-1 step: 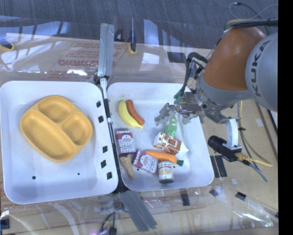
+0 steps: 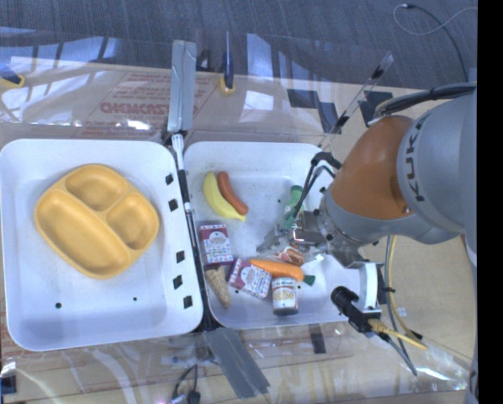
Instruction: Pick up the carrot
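The carrot (image 2: 277,269) is a short orange stick lying flat near the front of the right bin (image 2: 251,154), between a pink packet (image 2: 251,280) and a small jar (image 2: 285,296). My gripper (image 2: 292,234) hangs low over the bin just behind the carrot and a little to its right, amid a cluster of small items. The grey arm with its orange band (image 2: 369,179) reaches in from the right and hides the bin's right side. I see nothing clearly held.
A banana (image 2: 213,196) and a sausage (image 2: 232,194) lie at the bin's back left. A red box (image 2: 215,244) and a bread stick (image 2: 218,286) sit along its left wall, a green item (image 2: 295,196) behind the gripper. A yellow divided plate (image 2: 96,219) rests in the left bin (image 2: 24,310).
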{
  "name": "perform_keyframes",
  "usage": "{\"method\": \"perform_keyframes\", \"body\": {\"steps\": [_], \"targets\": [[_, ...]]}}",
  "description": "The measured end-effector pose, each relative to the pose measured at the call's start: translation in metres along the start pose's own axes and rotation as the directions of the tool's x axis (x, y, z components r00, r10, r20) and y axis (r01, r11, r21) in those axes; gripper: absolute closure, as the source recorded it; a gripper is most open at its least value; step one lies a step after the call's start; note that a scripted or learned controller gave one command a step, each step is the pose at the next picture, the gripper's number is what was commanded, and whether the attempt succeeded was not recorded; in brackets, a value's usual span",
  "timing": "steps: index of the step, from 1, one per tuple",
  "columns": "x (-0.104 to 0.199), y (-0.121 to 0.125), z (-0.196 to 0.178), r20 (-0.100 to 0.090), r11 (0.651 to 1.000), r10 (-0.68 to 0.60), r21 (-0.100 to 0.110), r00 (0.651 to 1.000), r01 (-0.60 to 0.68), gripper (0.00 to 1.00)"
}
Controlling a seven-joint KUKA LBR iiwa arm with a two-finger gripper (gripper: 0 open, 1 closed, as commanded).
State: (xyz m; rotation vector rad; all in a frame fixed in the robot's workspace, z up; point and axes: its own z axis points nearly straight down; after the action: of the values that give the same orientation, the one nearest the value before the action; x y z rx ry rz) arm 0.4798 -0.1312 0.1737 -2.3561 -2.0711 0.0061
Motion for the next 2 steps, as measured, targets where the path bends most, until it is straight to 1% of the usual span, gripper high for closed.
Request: {"method": "perform_keyframes", "body": {"steps": [1, 2], "targets": [[-0.016, 0.019, 0.011, 0.001, 0.993, -0.116, -0.006, 0.993, 0.116, 0.00], [0.007, 0.022, 0.068, 0.022, 0.948, -0.316, -0.032, 0.949, 0.317, 0.00]]}}
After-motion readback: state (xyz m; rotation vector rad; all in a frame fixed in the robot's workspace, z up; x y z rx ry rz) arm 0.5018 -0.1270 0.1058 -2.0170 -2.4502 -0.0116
